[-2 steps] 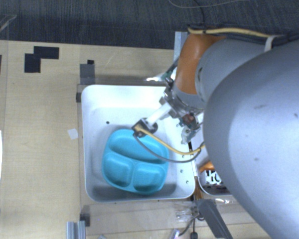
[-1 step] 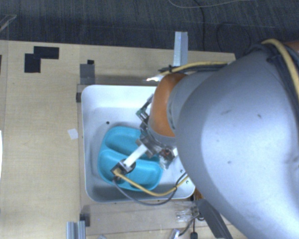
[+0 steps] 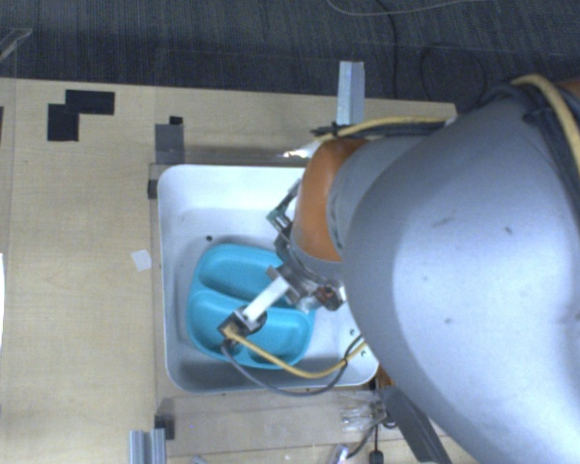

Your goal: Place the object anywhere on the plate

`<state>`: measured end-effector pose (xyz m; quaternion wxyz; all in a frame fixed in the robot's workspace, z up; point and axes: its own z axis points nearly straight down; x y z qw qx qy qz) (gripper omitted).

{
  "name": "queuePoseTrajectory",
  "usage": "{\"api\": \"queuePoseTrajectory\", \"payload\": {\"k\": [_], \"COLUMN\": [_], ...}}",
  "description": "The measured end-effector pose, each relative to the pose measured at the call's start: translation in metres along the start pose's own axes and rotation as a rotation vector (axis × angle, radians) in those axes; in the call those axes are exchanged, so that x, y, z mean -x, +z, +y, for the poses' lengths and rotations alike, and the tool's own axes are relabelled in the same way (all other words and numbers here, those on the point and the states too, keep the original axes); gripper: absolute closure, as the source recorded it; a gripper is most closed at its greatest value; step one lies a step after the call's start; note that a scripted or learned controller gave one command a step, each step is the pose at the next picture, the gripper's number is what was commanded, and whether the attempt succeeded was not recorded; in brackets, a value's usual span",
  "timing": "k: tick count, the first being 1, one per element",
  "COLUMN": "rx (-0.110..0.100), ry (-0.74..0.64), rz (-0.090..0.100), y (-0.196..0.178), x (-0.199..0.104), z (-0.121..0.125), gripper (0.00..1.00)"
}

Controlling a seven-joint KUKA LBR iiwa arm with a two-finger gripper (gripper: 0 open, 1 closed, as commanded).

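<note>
Arm housing (image 3: 464, 259), grey with an orange band (image 3: 314, 201), is seen nearest, spread across the right. Below it the hand (image 3: 309, 290) is held over the blue plate (image 3: 222, 298); whether it is open or closed, or anything gripped, cannot be told. The blue plate is laid in the white bin (image 3: 203, 196), which is set on the wooden surface (image 3: 68, 288).

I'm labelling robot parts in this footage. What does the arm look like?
The arm is a bulky, rounded shell in smooth matte grey. An orange band rings it above the wrist, where the hardware turns to bare silver metal. A yellow cable runs along its upper side.
</note>
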<state>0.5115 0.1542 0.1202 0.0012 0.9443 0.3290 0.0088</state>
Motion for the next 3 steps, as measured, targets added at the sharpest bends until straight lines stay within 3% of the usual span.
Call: {"api": "queuePoseTrajectory", "payload": {"k": [1,2,3], "rx": [0.008,0.006,0.005], "ry": [-0.152,0.080,0.077], "rz": [0.025,0.006,0.009], "y": [0.012,0.022,0.022], "x": [-0.001,0.009,0.007], "z": [0.002,-0.016,-0.017], "gripper": [1.00,1.00,0.00]}}
